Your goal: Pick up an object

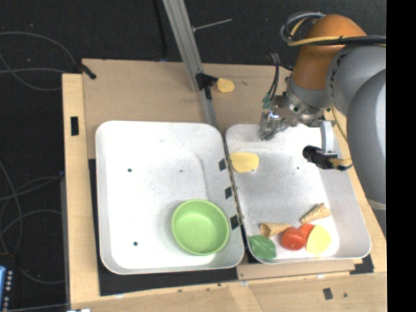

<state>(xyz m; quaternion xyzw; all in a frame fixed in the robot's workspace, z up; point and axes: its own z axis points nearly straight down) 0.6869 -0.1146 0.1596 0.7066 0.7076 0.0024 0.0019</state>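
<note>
Above the right bin's [338,194] far edge sits my end effector [270,127]; can't tell its grip state. Yellow disc [244,162] lies just nearer than it, inside that bin. Green bowl [200,227] beside the bin, leftward.

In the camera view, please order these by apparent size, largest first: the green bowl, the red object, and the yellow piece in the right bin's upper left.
1. green bowl
2. yellow piece
3. red object, close to the yellow piece, so that order is unsure.
</note>
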